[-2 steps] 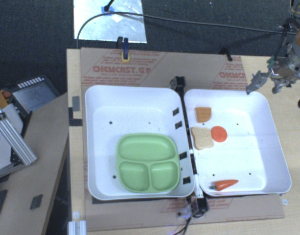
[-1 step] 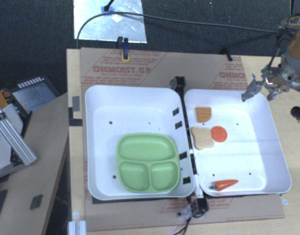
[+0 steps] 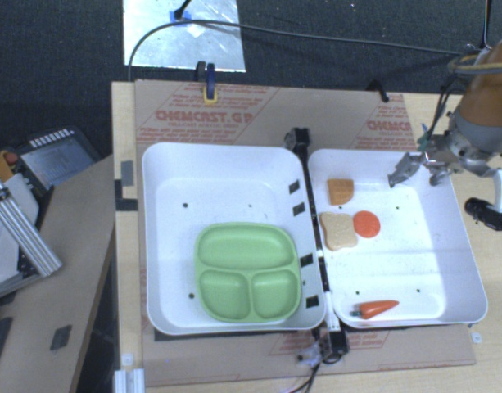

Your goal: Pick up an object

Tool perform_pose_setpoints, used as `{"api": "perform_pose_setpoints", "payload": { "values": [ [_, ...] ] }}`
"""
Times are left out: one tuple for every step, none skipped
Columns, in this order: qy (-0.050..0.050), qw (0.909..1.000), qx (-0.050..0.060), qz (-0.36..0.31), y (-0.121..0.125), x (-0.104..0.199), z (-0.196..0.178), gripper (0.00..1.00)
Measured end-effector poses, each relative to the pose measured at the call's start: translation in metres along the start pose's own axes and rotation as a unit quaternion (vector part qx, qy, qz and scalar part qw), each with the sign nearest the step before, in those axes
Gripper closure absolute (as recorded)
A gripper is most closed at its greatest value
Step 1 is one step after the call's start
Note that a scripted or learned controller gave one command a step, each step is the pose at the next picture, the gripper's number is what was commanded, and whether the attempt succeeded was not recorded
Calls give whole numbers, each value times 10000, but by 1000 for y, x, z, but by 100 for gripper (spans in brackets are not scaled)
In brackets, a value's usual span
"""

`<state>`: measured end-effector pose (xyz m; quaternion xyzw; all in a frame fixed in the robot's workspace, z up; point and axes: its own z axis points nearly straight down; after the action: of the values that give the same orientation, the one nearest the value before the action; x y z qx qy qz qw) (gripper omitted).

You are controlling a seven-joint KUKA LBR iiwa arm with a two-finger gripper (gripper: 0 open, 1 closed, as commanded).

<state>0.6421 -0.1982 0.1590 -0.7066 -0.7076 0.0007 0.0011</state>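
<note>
Hovering over the upper right part of the right bin (image 3: 459, 260), the gripper (image 3: 420, 170) hangs with its two fingers spread apart and nothing between them. One finger (image 3: 401, 173) slants toward 8 o'clock, the other (image 3: 438, 174) points more nearly down. No object touches either of them.

Four small food pieces lie on the floor of that bin. Nearest the gripper is a tan square piece (image 3: 341, 191), off at about 8 o'clock from the fingertips and apart from them. An orange-red disc (image 3: 366, 223) sits at roughly 7 o'clock from the gripper, a little farther down the bin. Touching the disc's left side is a slice of toast (image 3: 339, 231), pale with a browner edge, lying just below the tan square. Well apart from all of these, near the bin's front wall at about 7 o'clock from the gripper, a carrot (image 3: 375, 308) lies on its side with its dark stem end toward the left.

From the view's right edge at about 2 o'clock the arm (image 3: 486, 105) reaches in, its orange band above a grey wrist, and the wrist bends toward the left so that the gripper leans in over the bin's back right portion.

In the left bin (image 3: 165, 187) a green divided plate (image 3: 246, 270) with three compartments rests toward the front right corner. Both bins sit side by side on the cardboard-covered counter (image 3: 259, 109).
</note>
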Motion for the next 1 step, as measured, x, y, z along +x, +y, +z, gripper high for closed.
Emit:
{"api": "perform_pose_setpoints", "payload": {
  "values": [
    [-2, 10000, -11, -14, -1, 7, 44, 0]
  ]
}}
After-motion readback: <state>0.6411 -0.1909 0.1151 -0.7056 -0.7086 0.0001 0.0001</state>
